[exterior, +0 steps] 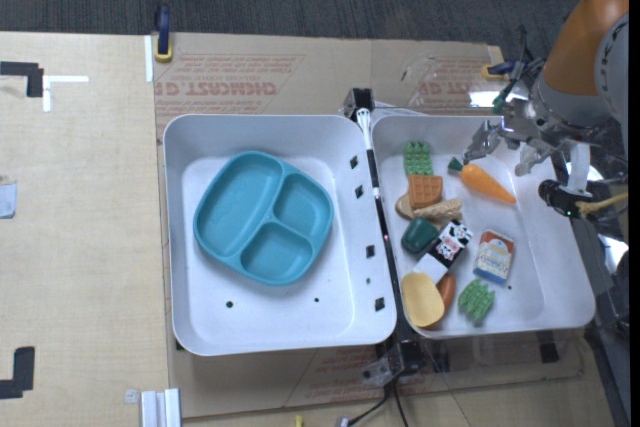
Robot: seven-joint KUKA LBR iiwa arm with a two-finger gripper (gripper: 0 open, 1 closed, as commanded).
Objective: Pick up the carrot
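The carrot [487,182] lies in the right bin [560,300], toward its 1 o'clock corner, leafy end pointing to 10 o'clock. The gripper [505,137] hangs just beside it at 12 o'clock; its jaws, partly blurred, appear spread, with nothing between them. A waffle [424,189] lies at the carrot's 9 o'clock.

Glossy plastic plate [263,217]; smooth white plastic bins [180,245].
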